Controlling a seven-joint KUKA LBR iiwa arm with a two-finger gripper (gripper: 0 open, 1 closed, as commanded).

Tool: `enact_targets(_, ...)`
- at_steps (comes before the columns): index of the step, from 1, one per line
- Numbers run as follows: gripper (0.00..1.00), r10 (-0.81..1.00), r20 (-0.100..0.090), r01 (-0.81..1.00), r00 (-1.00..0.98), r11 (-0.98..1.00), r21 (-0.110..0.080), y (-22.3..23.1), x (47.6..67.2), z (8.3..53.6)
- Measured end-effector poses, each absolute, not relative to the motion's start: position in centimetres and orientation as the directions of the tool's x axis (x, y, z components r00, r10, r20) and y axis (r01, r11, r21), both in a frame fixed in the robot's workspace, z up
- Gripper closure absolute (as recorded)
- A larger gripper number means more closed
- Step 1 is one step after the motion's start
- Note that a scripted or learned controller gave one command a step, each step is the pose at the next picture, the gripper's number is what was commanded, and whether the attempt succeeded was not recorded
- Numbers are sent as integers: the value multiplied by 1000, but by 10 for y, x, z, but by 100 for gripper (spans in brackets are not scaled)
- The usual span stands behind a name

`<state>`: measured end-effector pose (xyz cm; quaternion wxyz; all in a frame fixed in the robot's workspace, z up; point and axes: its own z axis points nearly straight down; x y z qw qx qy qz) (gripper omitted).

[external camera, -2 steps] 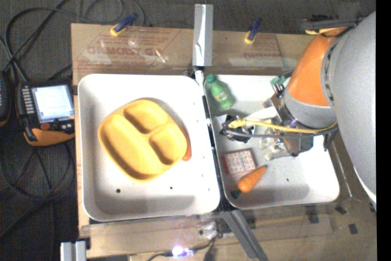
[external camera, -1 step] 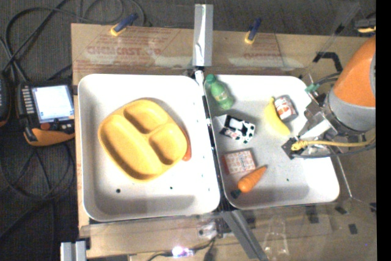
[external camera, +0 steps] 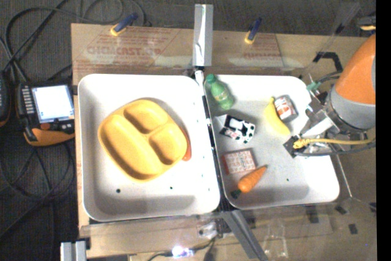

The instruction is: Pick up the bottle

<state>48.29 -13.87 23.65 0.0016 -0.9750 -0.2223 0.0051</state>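
Note:
The bottle [external camera: 217,91] is small and green with a green cap. It lies in the far left corner of the right bin [external camera: 317,192], close to the divider between the bins. My gripper [external camera: 310,130] hangs over the right side of that bin, well to the right of the bottle and nearer the front. Nothing is seen in it. A yellow banana [external camera: 273,119] with a small red and white can [external camera: 284,108] beside it lies between the gripper and the bottle.
Also in the right bin are a black and white cow-patterned toy [external camera: 237,129], a pink patterned pad [external camera: 239,162] and an orange carrot [external camera: 252,178]. The left bin [external camera: 91,192] holds a yellow divided plate [external camera: 143,138] with a small orange piece [external camera: 187,151] at its right edge.

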Motion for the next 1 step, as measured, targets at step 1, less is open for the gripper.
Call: enact_targets(1,100,435,-13,435,900,-901,-9,-138,483,244)
